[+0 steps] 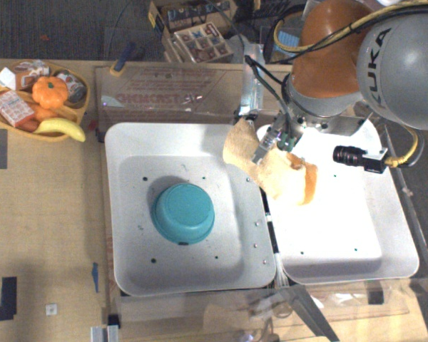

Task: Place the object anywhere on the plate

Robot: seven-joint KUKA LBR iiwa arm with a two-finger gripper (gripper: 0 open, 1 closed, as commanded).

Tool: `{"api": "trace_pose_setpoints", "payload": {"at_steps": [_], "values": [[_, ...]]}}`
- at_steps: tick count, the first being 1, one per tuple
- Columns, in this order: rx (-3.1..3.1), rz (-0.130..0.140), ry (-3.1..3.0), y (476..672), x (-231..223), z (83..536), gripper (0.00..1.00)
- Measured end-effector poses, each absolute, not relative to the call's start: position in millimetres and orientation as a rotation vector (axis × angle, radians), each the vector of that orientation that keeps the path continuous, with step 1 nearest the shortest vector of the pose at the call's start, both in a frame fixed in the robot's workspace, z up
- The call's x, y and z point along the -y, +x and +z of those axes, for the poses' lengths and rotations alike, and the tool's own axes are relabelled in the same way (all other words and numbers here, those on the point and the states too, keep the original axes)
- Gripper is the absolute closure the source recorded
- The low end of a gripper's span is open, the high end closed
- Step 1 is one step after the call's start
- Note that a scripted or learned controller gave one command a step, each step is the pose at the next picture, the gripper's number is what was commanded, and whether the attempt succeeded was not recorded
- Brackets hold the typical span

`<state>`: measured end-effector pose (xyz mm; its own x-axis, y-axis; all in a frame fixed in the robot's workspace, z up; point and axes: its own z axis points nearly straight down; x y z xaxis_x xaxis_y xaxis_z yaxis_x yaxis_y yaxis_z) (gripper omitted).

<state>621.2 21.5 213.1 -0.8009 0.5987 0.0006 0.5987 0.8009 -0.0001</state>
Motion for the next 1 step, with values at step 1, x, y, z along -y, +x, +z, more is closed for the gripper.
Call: {"api": "trace_pose_setpoints", "payload": {"at_steps": [1], "values": [[3.122,-0.004,-0.384,627.3,-68.2,227.5,1.00]]}}
